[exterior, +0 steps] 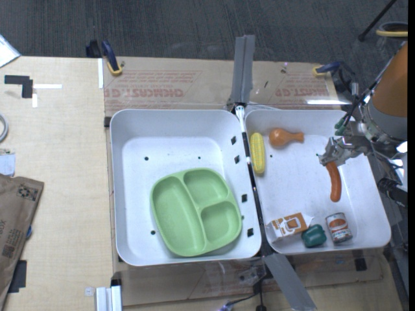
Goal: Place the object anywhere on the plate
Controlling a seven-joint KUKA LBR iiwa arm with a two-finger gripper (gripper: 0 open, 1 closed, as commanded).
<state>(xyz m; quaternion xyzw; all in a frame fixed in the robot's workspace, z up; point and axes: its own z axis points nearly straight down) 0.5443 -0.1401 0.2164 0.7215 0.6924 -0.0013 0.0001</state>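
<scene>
Gripper clamped on the top end of a sausage over the right bin.

The left bin (123, 173) holds a green three-part plate (194, 211), lying toward its 5 o'clock corner. The right bin (379, 219) holds the rest. The arm (389, 102) comes in from 3 o'clock, and its gripper (331, 159) pinches the upper end of the sausage (335, 181), which hangs straight toward 6 o'clock from the fingers. An ear of corn (257, 152) lies along the bin's 9 o'clock wall, a chicken drumstick (285, 137) near 11 o'clock, and a carton (288, 226), green pepper (314, 236) and can (338, 228) sit along 6 o'clock.
</scene>
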